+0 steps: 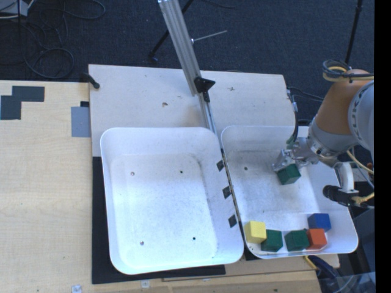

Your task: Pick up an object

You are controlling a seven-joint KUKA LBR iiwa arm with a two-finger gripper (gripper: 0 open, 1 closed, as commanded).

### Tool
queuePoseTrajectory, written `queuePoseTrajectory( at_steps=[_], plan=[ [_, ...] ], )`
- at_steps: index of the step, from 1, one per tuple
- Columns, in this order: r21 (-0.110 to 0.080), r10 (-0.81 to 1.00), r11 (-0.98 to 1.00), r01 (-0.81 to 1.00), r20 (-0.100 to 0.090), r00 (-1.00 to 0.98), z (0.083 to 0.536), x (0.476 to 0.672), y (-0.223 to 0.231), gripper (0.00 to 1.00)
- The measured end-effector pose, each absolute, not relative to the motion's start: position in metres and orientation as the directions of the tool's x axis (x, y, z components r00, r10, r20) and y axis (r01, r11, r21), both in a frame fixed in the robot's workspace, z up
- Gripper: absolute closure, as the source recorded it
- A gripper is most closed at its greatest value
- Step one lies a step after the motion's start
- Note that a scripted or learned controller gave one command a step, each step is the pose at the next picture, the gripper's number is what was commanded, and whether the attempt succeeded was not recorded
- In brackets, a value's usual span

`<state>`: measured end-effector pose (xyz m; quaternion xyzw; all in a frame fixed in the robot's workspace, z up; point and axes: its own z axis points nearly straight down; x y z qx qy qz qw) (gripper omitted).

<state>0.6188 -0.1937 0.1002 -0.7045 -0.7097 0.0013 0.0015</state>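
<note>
Camera view: your gripper (pixel 289 163) is sitting over the right bin (pixel 349 244), clamped on a green cube (pixel 288 174) at its tips. You are looking at the lift step, as I judge it. Next move is calling for a straight rise, well apart from the cubes (pixel 287 236) lining the near wall.

Gripper (pixel 288 163) is positioned over the right bin (pixel 263 140), clamped on a green cube (pixel 288 174). Yellow (pixel 256 231), green (pixel 272 240), green (pixel 297 240), orange (pixel 317 238) and blue (pixel 319 221) cubes occupy the near edge.
</note>
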Motion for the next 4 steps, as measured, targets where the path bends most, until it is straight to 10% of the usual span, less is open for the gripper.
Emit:
queuePoseTrajectory(
  at_steps=[1,2,3,4],
  plan=[
    [-0.001,1.000,0.006,1.000,0.004,-0.006,0.165,0.560,-0.114,1.00],
    [0.003,1.000,0.008,1.000,0.003,-0.008,0.192,0.618,-0.040,1.00],
    [0.005,1.000,-0.004,1.000,-0.003,0.004,0.262,0.621,-0.097,1.00],
    [-0.011,1.000,0.004,1.000,0.004,-0.004,0.206,0.589,-0.027,1.00]
  ],
)
